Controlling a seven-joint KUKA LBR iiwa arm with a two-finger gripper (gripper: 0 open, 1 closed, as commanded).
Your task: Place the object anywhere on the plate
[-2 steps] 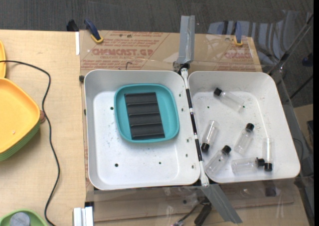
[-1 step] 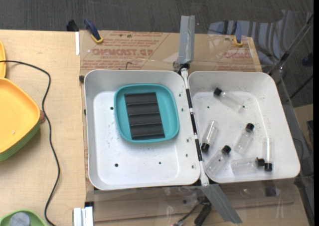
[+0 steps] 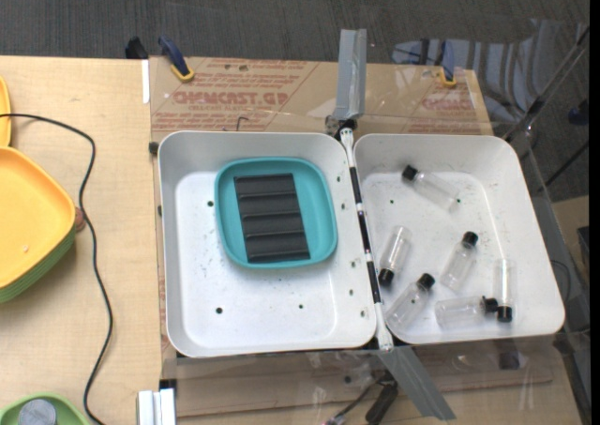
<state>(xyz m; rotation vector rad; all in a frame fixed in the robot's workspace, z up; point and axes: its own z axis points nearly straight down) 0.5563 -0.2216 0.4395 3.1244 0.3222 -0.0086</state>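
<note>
Ribbed black object [image 3: 271,218] on teal plate [image 3: 323,217]

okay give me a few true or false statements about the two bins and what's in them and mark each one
1. The teal plate sits in the left bin. True.
2. The plate carries a vial. False: it carries a dark ribbed block; the vials lie in the right bin.
3. The vials have black caps. True, for example the vial nearest the back.
4. The right bin holds two vials. False: about six clear vials are scattered there.
5. A yellow dish lies on the table left of the bins. True.
6. The vials stand upright. False: they lie on their sides.
</note>
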